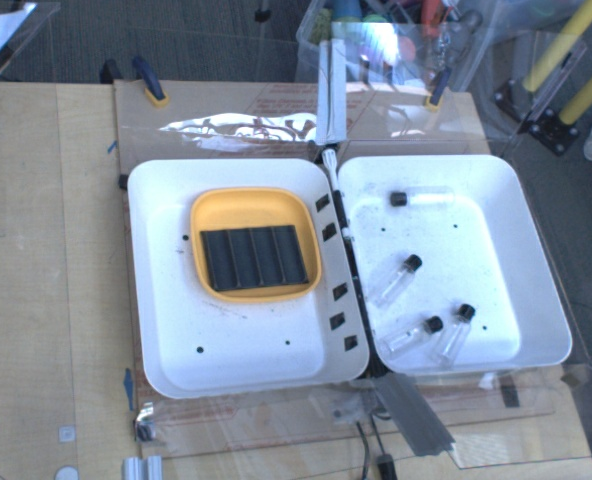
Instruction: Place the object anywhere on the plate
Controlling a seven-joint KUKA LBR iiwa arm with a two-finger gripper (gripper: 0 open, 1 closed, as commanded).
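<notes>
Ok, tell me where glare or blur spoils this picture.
Camera view: bright glare on the crinkled clear plastic sheet behind the left white bin; a second glint on the clear tub. The clear black-capped vials in the right white bin look soft.

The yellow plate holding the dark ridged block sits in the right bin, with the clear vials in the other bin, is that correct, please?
Not quite: the camera view shows the yellow plate with the dark ridged block in the left bin; the clear vials lie in the right bin.

Four clear black-capped vials (pixel 398 279) lie flat, apart from the yellow plate (pixel 255 206).
</notes>
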